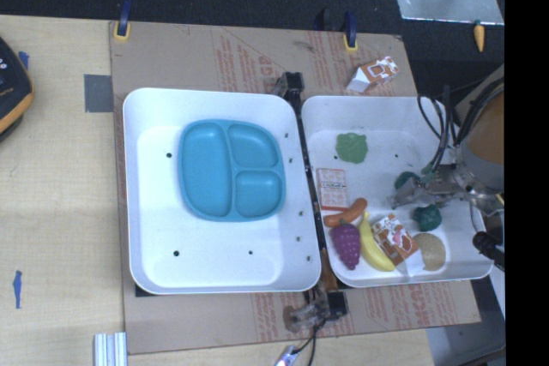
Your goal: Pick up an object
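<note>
At the near edge of the right bin [388,121], around its 6 o'clock, a cluster of toy food lies packed together: purple grapes [346,243], a yellow banana [374,249] just beside them, a red-and-white carton [395,237] leaning against the banana, and a tan round piece [431,251] toward 5 o'clock. An orange sausage [345,213] lies at a slant just above the grapes, at about 8 o'clock.

A little farther in, at 3 to 4 o'clock, a dark green piece [426,217] sits just below the gripper [429,191]. A second green piece [405,181] lies close at the gripper's left. It is too blurred to tell whether the gripper is clasping either one or is released. The arm [485,133] reaches in over the bin's 3 o'clock rim, with black cables looping above it.

At 9 o'clock a small printed packet [332,184] lies flat by the wall. A pale green flat piece [351,147] rests toward 11 o'clock, well apart from the rest.

The left bin [154,184] holds a blue divided plate [232,169], set toward its 12 o'clock side.

Beyond the right bin's far rim, at 12 o'clock, a small carton [374,75] lies on the cardboard sheet [214,56].
</note>
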Controlling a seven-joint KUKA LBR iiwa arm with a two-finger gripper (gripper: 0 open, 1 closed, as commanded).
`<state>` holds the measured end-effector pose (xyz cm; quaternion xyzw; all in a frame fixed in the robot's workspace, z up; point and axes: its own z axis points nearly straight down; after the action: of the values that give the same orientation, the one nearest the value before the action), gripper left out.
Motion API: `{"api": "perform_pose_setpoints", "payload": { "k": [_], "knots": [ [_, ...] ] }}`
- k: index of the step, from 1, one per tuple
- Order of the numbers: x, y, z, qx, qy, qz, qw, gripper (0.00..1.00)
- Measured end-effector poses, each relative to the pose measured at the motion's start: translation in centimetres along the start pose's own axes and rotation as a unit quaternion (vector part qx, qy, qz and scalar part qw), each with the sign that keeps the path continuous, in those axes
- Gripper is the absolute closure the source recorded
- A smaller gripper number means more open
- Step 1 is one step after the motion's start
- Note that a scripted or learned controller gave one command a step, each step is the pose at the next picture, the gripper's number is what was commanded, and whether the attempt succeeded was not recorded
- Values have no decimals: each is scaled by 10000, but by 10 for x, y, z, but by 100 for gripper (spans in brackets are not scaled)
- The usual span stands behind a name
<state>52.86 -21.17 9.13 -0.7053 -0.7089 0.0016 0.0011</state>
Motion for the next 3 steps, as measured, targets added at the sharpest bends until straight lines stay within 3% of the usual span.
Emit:
{"api": "perform_pose_setpoints", "payload": {
  "k": [1, 2, 3],
  "knots": [
    [46, 61, -1, -7, 0, -10, 10000, 0],
    [6, 53, -1, -18, -4, 12, 10000, 0],
    [5, 53, -12, -18, -6, 2, 10000, 100]
  ]
}}
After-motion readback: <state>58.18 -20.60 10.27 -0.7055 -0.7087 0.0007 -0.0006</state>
